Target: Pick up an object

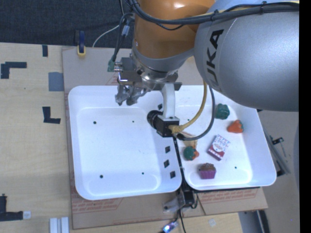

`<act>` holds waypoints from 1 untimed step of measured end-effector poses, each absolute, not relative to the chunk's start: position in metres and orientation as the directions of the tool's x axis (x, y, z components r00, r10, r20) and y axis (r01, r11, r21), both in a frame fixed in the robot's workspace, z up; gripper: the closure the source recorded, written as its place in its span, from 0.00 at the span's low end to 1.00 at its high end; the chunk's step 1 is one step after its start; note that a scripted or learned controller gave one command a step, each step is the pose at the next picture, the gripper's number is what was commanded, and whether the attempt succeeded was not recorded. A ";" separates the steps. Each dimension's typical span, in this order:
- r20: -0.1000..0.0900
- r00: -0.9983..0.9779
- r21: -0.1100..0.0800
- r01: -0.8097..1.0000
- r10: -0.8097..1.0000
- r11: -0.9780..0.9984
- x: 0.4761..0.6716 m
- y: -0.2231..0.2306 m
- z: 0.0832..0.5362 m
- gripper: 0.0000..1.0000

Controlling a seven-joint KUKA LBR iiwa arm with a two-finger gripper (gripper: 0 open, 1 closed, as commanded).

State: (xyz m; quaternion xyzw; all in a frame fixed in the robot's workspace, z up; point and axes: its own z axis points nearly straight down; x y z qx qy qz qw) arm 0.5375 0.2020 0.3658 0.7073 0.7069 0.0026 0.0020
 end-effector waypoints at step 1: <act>0.007 -0.006 0.013 1.000 1.000 0.006 0.532 0.235 0.494 1.00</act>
